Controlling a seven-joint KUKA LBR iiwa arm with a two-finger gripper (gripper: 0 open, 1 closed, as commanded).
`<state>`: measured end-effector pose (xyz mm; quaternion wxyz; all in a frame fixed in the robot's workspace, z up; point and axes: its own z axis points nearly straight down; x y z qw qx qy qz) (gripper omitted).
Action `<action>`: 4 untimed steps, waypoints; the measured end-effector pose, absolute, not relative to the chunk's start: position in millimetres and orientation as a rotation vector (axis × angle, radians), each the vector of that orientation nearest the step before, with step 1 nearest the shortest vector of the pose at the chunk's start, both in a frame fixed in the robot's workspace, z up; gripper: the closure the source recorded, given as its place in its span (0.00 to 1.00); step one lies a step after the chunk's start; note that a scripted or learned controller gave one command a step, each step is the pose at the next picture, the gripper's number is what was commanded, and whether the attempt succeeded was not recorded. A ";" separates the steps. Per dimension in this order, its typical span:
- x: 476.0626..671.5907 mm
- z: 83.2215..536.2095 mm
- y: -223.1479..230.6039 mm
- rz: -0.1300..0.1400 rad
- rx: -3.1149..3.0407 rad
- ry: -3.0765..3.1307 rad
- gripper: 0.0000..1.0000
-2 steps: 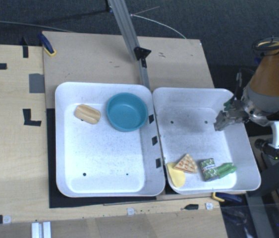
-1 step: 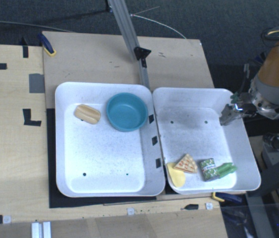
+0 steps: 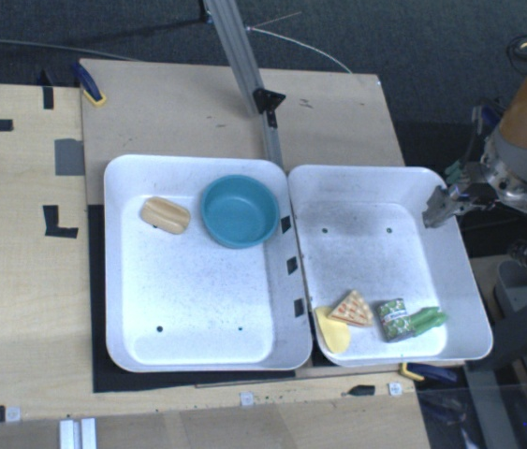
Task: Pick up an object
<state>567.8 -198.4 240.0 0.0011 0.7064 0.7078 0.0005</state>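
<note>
The right bin holds a yellow piece, a pizza-like wedge and a green packet-like object, all clustered at its front edge. In the left bin sit a blue bowl and a tan bread roll near the back. My gripper hovers at the right bin's back right corner, over the rim, far from every object. Nothing shows between its fingers.
A grey metal pole slants down from the top to the gap between the bins. The wooden bench extends to the left with black tape marks. The arm's orange band is at the right edge.
</note>
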 end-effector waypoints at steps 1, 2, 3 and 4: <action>566.6 229.9 -141.1 -0.002 2.217 2.230 1.00; 549.4 227.4 -90.0 -0.002 2.218 2.230 1.00; 544.0 231.9 -26.6 0.000 2.215 2.233 1.00; 536.4 220.0 29.1 -0.003 2.217 2.232 1.00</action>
